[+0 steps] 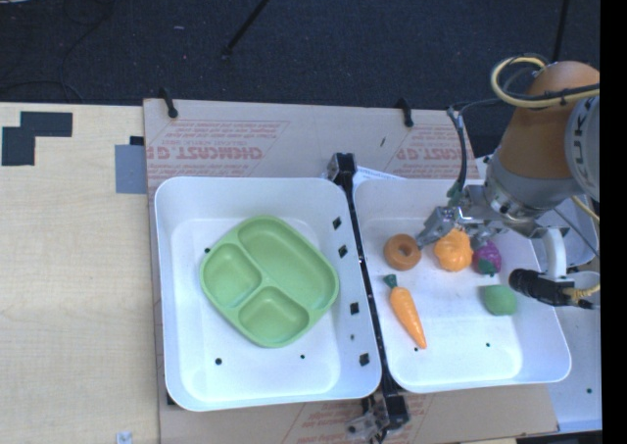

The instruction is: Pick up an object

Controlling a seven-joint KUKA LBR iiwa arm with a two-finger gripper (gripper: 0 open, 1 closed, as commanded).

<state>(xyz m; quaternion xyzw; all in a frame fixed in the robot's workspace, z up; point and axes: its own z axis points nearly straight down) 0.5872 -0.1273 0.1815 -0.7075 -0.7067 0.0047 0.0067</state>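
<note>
Tabletop point(78, 266) of pale wood carries two shallow white bins side by side on a cardboard sheet point(245, 143) printed with red lettering.

Camera view, left bin point(186, 373): one light green divided plate point(269, 280) lies flat near the middle, three compartments facing up, nothing in them.

Camera view, right bin point(529, 359): five small items. A brown ring-shaped doughnut point(402, 252) sits toward the bin's left side. Just below it lies a carrot point(407, 315), orange with a green top, tip pointing down and to the right. An orange round fruit point(453, 252) lies right of the doughnut, close but apart from it. A small purple item point(486, 258) (too small to identify) sits just beside the orange fruit on its right. A green rounded block point(500, 300) lies lower right, apart from the rest.

Arm point(549, 138), grey with an orange section, reaches in from the right over the upper right bin. The tool point(453, 222) sits directly above the orange fruit, its metal parts at the fruit's top edge. Whether it is open or closed cannot be told at this angle, nor whether it has hold of the fruit; the fruit appears to rest on the bin floor.

A black divider bar point(358, 275) runs between the bins.
</note>
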